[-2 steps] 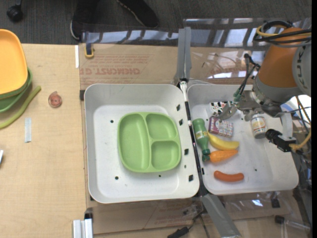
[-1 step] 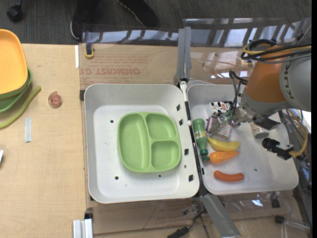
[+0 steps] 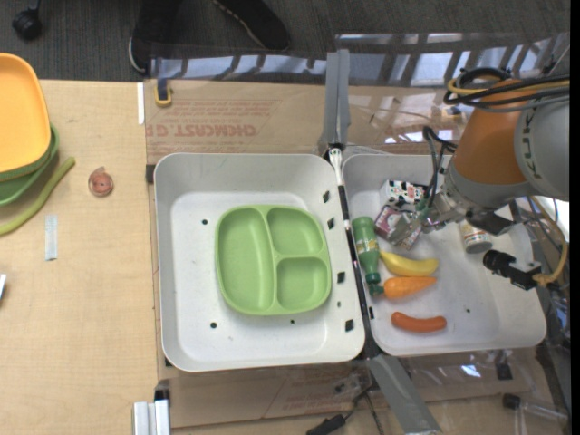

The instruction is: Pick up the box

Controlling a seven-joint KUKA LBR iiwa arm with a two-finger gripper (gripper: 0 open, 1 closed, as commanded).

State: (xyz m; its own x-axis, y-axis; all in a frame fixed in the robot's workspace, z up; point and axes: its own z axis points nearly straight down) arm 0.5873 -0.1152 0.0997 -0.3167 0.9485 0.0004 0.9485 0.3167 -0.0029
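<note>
- Leftmost, the left shallow white bin (image 3: pixel 181 270) holds one green three-compartment plastic plate (image 3: pixel 273 259), lying flat near the bin's centre.
- Next, the right shallow white bin (image 3: pixel 507 320) holds a green plastic bottle (image 3: pixel 366 254) along its left wall, with a yellow banana (image 3: pixel 410 263), an orange carrot-shaped toy (image 3: pixel 408 285) and a red sausage-shaped toy (image 3: pixel 419 322) just beside it and toward the near edge.
- A small printed cardboard box (image 3: pixel 399 208), white with dark and pink markings, lies in the far-left part of the right bin, above the banana.
- The two-finger gripper (image 3: pixel 415 227) is lowered at the box's right edge, touching or nearly touching it.
- Whether it is released or clenched cannot be determined; no grasp on the box is visible.
- A small cylindrical container (image 3: pixel 473 236) sits right of the gripper.
</note>
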